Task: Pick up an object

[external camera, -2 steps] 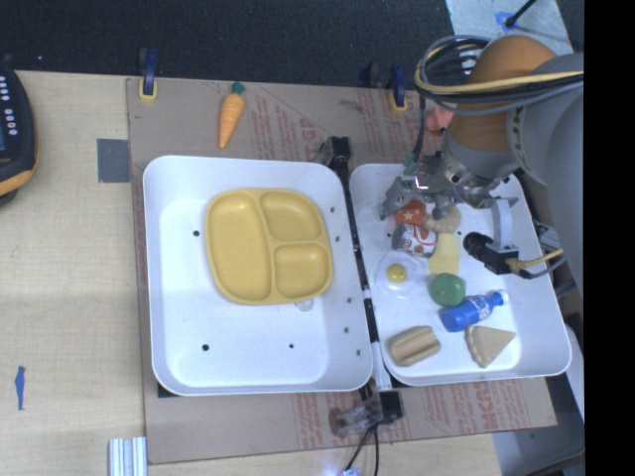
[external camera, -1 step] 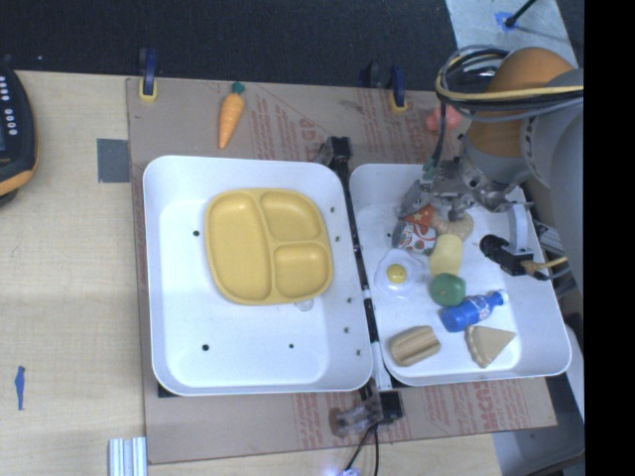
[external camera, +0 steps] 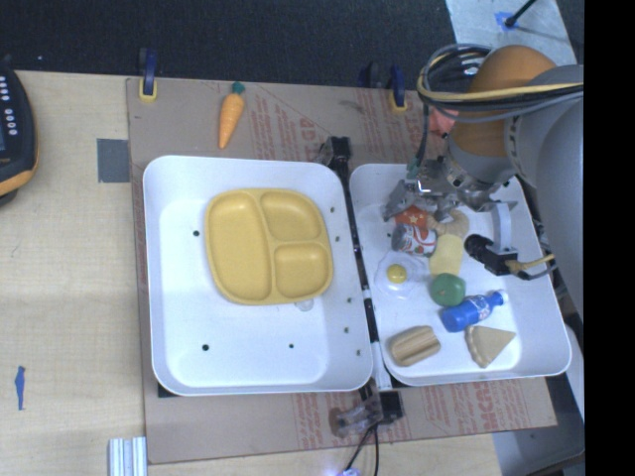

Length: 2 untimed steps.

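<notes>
My gripper point(external camera: 418, 204) is low over the back of the right bin point(external camera: 541, 340), right above an orange and white can point(external camera: 414, 235) and touching or nearly touching its top. Beside the can lies a pale yellow cylinder point(external camera: 447, 254). Toward the front are a small yellow ball point(external camera: 397, 274), a green ball point(external camera: 447, 289), a blue bottle point(external camera: 470, 311), a tan bread roll point(external camera: 414, 344) and a beige wedge point(external camera: 490, 343).
A yellow divided plate point(external camera: 268, 244) rests in the left bin point(external camera: 179, 355). A toy carrot point(external camera: 230, 115) lies on the board behind the bins. A dark handset point(external camera: 14, 132) sits at the left edge of the bench.
</notes>
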Motion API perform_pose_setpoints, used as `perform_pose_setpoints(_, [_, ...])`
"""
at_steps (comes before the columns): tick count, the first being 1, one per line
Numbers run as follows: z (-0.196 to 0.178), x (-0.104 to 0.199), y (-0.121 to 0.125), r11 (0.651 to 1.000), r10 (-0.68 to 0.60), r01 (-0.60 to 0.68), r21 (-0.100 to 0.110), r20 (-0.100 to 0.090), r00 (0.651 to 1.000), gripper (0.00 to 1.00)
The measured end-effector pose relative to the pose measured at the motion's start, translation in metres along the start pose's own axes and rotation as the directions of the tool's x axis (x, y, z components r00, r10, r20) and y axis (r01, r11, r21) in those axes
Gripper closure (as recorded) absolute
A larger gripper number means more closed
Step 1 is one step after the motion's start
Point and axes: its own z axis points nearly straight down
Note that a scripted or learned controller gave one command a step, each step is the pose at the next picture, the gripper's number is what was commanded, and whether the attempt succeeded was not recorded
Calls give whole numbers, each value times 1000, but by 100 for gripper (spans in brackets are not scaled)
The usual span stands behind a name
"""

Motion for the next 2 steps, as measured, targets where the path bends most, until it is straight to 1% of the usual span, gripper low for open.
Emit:
perform_pose_setpoints(1, [0, 0, 0, 1000, 1, -1, 0, 0, 1000, 0])
perform_pose_setpoints(2, [-12, -1, 1, 1000, -1, 1, -2, 2, 1000, 100])
